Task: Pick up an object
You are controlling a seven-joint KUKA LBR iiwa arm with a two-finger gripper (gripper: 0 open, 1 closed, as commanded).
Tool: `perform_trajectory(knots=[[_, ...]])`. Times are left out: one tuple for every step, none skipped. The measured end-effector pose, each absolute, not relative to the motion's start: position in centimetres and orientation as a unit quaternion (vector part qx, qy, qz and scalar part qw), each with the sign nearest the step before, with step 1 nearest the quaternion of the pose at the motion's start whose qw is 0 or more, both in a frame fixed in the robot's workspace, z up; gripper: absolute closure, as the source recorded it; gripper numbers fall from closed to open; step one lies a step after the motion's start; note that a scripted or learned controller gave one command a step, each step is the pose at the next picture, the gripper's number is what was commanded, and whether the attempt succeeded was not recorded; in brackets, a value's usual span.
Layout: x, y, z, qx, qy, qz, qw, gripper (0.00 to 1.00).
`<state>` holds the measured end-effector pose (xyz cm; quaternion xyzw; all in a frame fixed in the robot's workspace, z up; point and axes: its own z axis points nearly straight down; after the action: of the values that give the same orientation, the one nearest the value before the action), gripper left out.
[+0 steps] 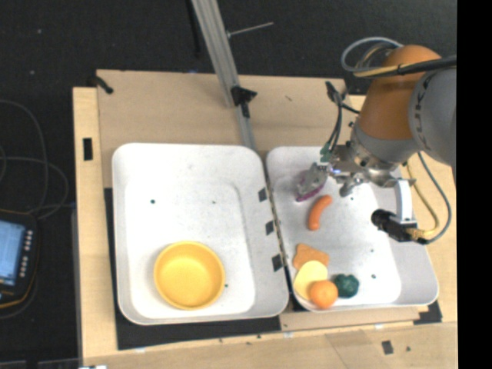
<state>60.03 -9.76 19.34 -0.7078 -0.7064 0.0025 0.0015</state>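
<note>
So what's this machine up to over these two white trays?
A robot arm reaches in from the right, its end effector low in the right bin, over a small purple item and next to an orange carrot-like piece. Nothing looks lifted yet. More toy food sits clustered at that bin's near corner, and a yellow bowl rests in the left bin.

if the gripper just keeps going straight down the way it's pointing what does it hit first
Probably the small purple object beside the orange carrot-shaped toy, or the right white bin floor next to it; the gripper hangs there, though depth is unclear.
</note>
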Motion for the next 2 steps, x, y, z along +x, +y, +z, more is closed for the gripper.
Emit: perform_trajectory(knots=[[60.3, -10.3, 15.0, -0.708, -0.706, 0.0022, 0.001, 0.0], [60.4, -10.3, 16.4, -0.709, -0.705, -0.0012, -0.001, 1.0]])
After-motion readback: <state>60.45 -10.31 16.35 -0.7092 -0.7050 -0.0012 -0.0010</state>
